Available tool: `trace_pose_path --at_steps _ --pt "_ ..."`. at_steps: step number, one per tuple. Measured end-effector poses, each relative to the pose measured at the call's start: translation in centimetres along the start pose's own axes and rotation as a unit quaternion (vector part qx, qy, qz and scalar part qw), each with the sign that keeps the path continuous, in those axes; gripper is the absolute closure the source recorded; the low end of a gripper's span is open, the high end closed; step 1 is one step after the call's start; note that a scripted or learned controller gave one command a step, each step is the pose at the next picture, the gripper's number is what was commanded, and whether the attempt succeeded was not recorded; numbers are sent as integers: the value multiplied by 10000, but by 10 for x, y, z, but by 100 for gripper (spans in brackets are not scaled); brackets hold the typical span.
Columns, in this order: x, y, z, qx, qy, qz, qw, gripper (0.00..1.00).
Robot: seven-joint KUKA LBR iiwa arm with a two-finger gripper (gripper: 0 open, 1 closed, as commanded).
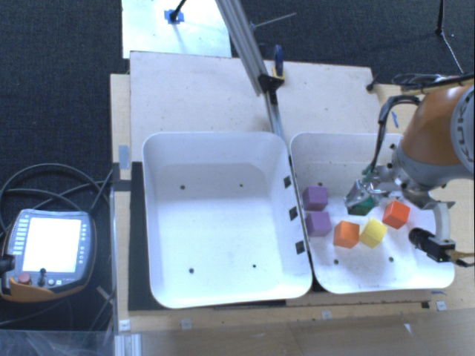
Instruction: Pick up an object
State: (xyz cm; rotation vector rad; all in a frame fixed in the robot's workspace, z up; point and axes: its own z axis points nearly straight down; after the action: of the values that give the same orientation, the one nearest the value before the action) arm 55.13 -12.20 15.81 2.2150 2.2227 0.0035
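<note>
Several small cubes lie in the right bin (423, 277): two purple cubes (315, 196) (318, 222) near its left wall, an orange cube (346, 233), a yellow cube (372, 232) and a red-orange cube (395, 214). A dark green block (363, 208) sits just left of the red-orange cube. My gripper (359, 197) hangs right over the green block, partly covering it. Whether it touches the block I cannot tell. The grey and orange arm (438, 136) reaches in from the right.
The left bin (159, 221) stands beside the right one, with a shared divider wall between them. A slanted metal pole (245, 39) crosses the back board. A teach pendant (48, 254) lies at the far left, off the bench.
</note>
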Motion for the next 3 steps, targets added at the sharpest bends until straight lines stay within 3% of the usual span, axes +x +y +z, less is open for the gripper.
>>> trace_pose_path --at_steps 2,3 --pt "8 -1 -125 -24 -4 -10 10000 100" --pt "57 17 -129 4 11 -35 10000 100"
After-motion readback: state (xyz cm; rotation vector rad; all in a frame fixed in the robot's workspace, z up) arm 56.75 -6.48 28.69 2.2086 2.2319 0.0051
